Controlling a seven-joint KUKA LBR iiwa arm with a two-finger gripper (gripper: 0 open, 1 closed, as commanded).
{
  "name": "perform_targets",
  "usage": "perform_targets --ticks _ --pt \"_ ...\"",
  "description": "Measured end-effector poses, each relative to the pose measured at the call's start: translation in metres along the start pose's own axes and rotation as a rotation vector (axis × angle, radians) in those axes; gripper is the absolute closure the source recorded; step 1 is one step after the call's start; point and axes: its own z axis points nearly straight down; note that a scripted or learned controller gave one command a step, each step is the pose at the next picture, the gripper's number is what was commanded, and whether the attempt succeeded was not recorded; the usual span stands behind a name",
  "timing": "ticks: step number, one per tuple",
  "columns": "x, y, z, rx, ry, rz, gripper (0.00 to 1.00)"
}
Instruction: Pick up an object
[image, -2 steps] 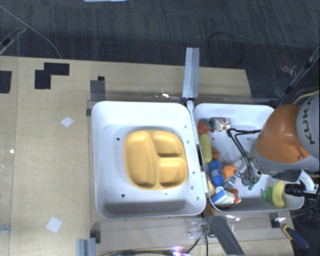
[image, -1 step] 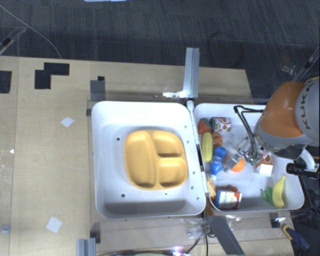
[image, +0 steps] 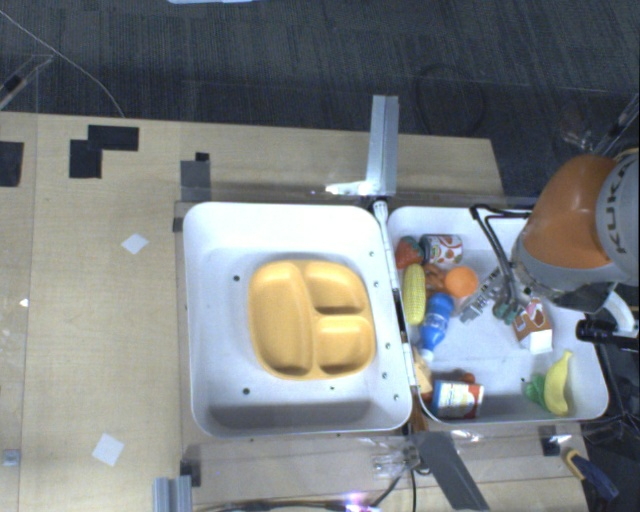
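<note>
The right bin (image: 492, 352) holds several small items. Against its left wall a yellow corn cob (image: 413, 292) lies beside a blue bottle (image: 436, 318). An orange ball (image: 460, 282) sits just right of them, with a printed can (image: 441, 247) and a red item (image: 407, 251) at the back. My gripper (image: 487, 298) hangs low over the bin's middle, just right of the orange ball and above the blue bottle's upper end. I see nothing held in it. A brown carton (image: 530, 318) lies right beside the gripper.
A yellow banana (image: 557, 383) lies in the right bin's front right corner and a red-labelled can (image: 457, 398) at its front left. The left bin (image: 200, 330) holds a yellow divided tray (image: 308, 317). A metal post (image: 384, 140) stands behind the bins.
</note>
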Motion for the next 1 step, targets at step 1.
perform_targets --ticks 1 --pt "0.0005 -0.0001 0.0007 0.001 0.001 0.000 0.00"
